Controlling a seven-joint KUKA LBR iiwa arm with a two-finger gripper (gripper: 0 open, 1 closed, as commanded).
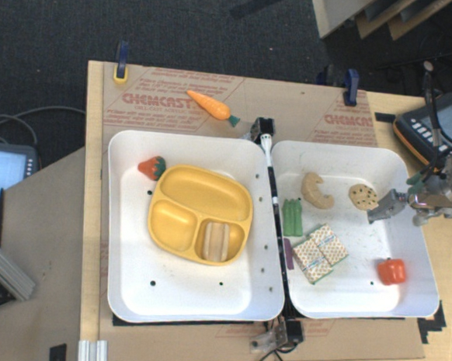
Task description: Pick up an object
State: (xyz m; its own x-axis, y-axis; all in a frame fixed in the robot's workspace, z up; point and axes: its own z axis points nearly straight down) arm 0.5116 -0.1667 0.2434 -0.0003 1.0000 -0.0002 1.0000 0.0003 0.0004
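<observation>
While the hand (pixel 386 205) hovers, the cookie (pixel 363 196) (round) lies just beside.

Two white bins (pixel 121 230) on the worktop (pixel 98 127). One yellow divided plate (pixel 197 205), one pale block (pixel 215 241) in its compartment. One strawberry (pixel 152 167). One carrot (pixel 210 105). One tan curved piece (pixel 317 190). One cookie (pixel 363 196). One green stick (pixel 292 217). One patterned packet (pixel 321 253). One red pepper-like toy (pixel 391 271). Two blue clamps (pixel 122 54).
</observation>
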